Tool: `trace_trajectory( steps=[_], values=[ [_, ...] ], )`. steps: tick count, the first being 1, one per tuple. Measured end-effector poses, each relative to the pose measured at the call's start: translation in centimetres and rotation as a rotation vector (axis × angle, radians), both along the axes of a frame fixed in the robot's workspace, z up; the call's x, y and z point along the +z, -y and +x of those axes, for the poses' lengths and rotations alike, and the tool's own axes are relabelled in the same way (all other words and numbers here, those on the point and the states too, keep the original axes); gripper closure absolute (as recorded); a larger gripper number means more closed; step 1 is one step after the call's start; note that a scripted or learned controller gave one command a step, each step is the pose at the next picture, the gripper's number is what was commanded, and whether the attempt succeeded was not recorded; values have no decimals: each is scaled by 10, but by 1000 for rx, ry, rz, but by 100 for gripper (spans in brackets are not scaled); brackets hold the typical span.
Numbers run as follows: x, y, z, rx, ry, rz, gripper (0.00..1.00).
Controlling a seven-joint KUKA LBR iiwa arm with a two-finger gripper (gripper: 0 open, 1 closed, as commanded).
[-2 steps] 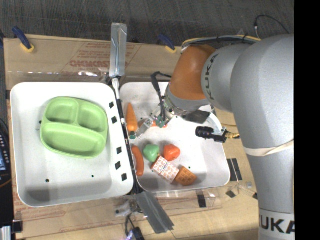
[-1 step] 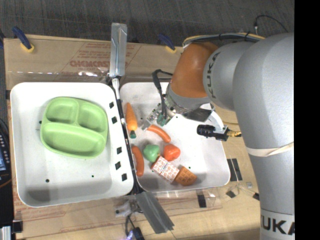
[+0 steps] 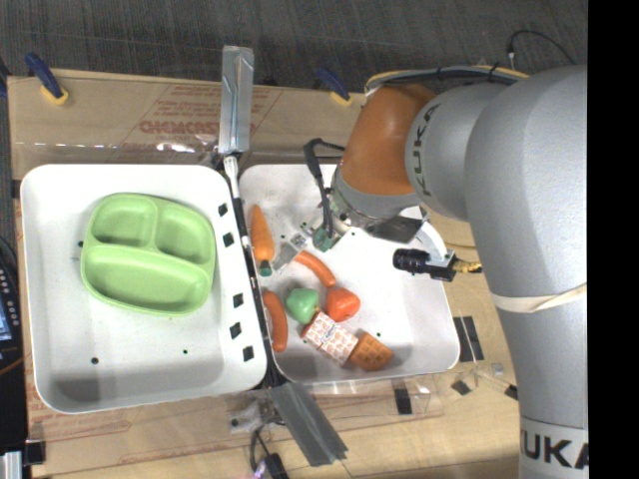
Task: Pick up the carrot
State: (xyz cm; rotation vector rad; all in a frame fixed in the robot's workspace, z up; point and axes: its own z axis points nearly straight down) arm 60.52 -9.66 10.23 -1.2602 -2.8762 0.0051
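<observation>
Cardboard covers the bench beneath two white bins, and the carrot (image 3: 261, 236) lies in the right bin (image 3: 429, 312), lengthwise against the divider wall near its upper left corner, green stub pointing down. Just beside it to the right hangs the gripper (image 3: 321, 238), lowered into the bin under the orange-banded wrist; whether its jaws stand wide or narrow I cannot tell, and nothing shows between them. Below sit a sausage (image 3: 318, 267), a green pepper (image 3: 303, 304), a tomato (image 3: 342, 304), a second sausage (image 3: 276, 319) by the wall and an ice-cream cone (image 3: 371, 351). A green divided plate (image 3: 150, 252) rests in the left bin (image 3: 60, 367). The carrot's place hard against the wall probably leaves little room for a finger.
</observation>
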Motion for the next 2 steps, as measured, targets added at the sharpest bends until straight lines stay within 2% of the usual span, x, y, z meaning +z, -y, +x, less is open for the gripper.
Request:
trace_trajectory(
  steps=[1,2],
  values=[
    [-10,4,-7,490,1,3,0],
    [1,4,-6,494,3,3,100]
  ],
)
